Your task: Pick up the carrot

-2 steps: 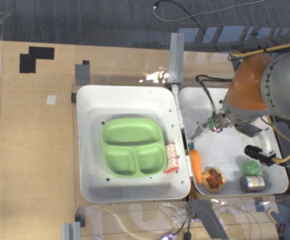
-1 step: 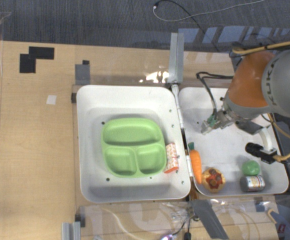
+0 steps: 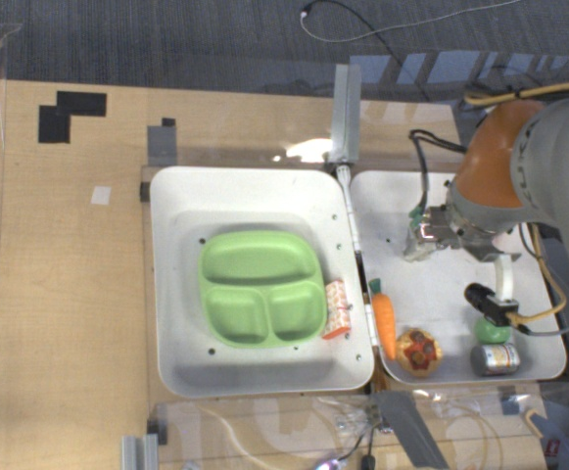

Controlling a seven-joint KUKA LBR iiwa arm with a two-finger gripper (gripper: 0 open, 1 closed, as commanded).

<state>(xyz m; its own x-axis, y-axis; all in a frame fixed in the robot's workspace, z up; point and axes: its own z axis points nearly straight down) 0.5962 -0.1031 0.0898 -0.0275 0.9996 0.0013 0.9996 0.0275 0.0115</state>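
1. The wooden bench (image 3: 59, 292) spreads wide and bare on the left.
2. The left bin (image 3: 166, 262) holds a green divided tray (image 3: 260, 284), with a small packet (image 3: 337, 308) against its right wall.
3. The arm (image 3: 534, 160) leans over the right bin (image 3: 392, 204), with open white floor beneath it.
4. The gripper (image 3: 423, 235) hangs low; I cannot tell its fingers' spread.
5. The carrot (image 3: 385, 323) lies along the right bin's left wall, a red-yellow fruit (image 3: 417, 351) touching it, a can (image 3: 496, 358) further right.
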